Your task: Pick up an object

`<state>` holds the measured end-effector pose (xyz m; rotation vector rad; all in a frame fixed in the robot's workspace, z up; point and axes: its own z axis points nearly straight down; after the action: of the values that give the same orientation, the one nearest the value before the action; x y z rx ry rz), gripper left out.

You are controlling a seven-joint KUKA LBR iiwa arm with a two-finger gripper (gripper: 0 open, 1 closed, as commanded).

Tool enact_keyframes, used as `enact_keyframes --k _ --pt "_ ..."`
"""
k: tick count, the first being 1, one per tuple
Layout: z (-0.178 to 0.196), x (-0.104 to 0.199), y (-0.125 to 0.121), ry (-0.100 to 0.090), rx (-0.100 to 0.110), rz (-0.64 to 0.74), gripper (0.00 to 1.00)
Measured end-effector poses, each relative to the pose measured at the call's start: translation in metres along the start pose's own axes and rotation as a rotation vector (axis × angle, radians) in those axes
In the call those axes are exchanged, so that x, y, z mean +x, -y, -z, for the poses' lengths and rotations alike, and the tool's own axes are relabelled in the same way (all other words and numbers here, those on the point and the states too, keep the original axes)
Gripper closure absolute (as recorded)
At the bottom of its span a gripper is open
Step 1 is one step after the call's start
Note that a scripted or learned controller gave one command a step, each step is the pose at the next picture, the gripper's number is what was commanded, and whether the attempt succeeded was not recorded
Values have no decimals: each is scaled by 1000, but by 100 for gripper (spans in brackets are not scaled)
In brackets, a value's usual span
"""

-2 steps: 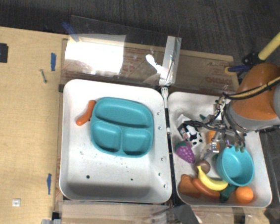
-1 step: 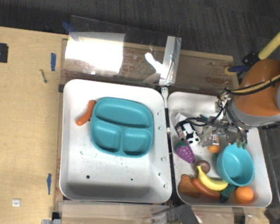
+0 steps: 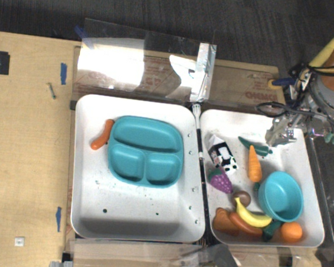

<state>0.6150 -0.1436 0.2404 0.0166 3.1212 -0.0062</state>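
My gripper (image 3: 280, 133) hangs over the back right part of the right bin (image 3: 318, 193), just right of a small teal piece (image 3: 254, 148) and above an orange carrot (image 3: 254, 166). Nothing is visibly held in it. Further into this bin lie a black-and-white cow toy (image 3: 224, 156), purple grapes (image 3: 222, 182), a teal bowl (image 3: 281, 196), a yellow banana (image 3: 251, 216), a brown sausage (image 3: 233, 223) and an orange (image 3: 291, 232).
The left bin (image 3: 83, 192) holds a teal divided plate (image 3: 146, 151) with an orange sausage-shaped toy (image 3: 101, 135) by its left side. A clear plastic sheet and a taped post (image 3: 202, 71) stand behind the bins. Cables hang by the wrist (image 3: 291, 84).
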Motion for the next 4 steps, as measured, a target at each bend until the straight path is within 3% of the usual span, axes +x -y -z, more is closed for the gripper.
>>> enact_keyframes --k 1,2,3,4 --pt "-8 3 -1 -14 -3 0 0" --pt "-142 25 5 -9 -3 23 0" --pt "-131 22 4 -1 -1 25 100" --pt "45 39 23 -2 1 -177 100"
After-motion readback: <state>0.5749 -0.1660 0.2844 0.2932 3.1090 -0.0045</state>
